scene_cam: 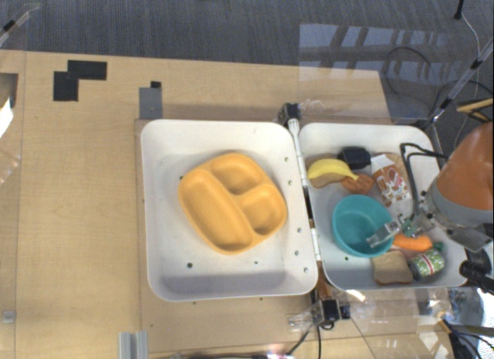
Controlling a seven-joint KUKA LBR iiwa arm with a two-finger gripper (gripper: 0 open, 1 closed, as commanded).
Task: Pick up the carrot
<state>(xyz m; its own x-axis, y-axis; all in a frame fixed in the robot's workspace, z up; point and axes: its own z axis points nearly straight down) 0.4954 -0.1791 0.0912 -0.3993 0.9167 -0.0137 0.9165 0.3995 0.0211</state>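
Note:
The carrot [414, 243], short and orange, lies in the right bin [349, 135] just right of a teal bowl [356, 225]. My gripper [388, 233] hangs low over the bowl's right rim, its metal tip touching or nearly touching the carrot's left end. The grey wrist and orange band [469, 174] come in from the right and hide the bin's right side. Nothing visibly lifted.
The right bin also holds a banana [330, 170], a black object [355, 155], a brown biscuit [358, 184], a printed packet [392, 184], a bread slice [392, 269] and a green can [428, 264] beside the carrot. A yellow divided plate [231, 201] sits in the left bin [162, 218].

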